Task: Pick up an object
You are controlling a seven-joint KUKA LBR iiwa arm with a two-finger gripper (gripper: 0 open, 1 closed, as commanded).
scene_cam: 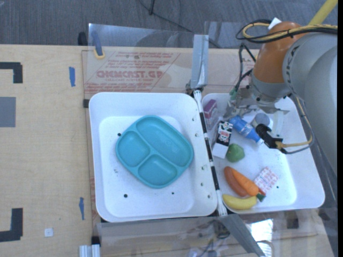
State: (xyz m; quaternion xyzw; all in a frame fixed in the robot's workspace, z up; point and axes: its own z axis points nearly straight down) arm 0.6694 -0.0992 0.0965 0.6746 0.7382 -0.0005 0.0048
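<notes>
The right bin (300, 191) holds several small objects: a blue bottle (247, 129), a black-and-white carton (223, 138), a green round fruit (235, 153), an orange carrot (241, 182), a yellow banana (239, 202), a red-patterned packet (266, 179) and a purple-pink item (209, 109) at the far left corner. My gripper (242, 110) hangs under the orange wrist band at the bin's far side, just above the blue bottle. The wrist body hides its fingers, and nothing shows between them.
The left bin (102, 143) carries a teal divided plate (154, 150). A raised divider wall (206, 143) separates the two bins. A clear acrylic panel (134, 68) lies behind the left bin. Cables (292, 143) loop from the wrist over the right bin.
</notes>
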